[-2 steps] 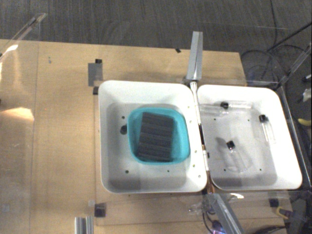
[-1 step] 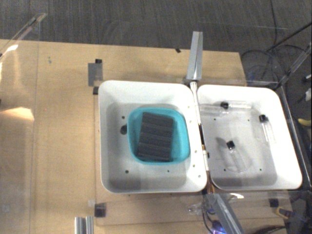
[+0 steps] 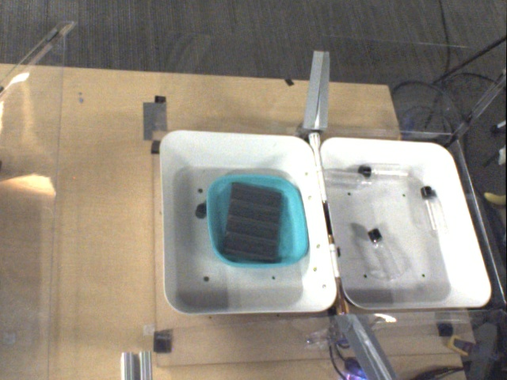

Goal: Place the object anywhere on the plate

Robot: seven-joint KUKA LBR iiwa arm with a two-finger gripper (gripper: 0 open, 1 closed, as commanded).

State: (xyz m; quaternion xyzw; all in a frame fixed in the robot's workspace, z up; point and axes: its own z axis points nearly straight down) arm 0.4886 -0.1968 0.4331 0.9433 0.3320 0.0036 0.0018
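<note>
- Wooden counter (image 3: 87, 236) with a clear sheet glaring over its left part, and dark ribbed floor (image 3: 198, 14) past the far edge.
- Two shallow white bins sit side by side toward the counter's right edge, touching along a metal bar (image 3: 318, 93) at the far side.
- Left bin (image 3: 178, 283) holds a teal plate (image 3: 295, 224), squarish with rounded corners and a glossy rim.
- The object (image 3: 253, 220) is a dark grey ridged block, matte, lying flat on the plate and covering most of its middle.
- Right bin (image 3: 467, 283) has a few clear tubes with black caps (image 3: 364, 170) scattered about, well apart.
- Cables (image 3: 467, 77) trail off past the counter's far right corner.
- Can't tell what the claw is doing.
</note>
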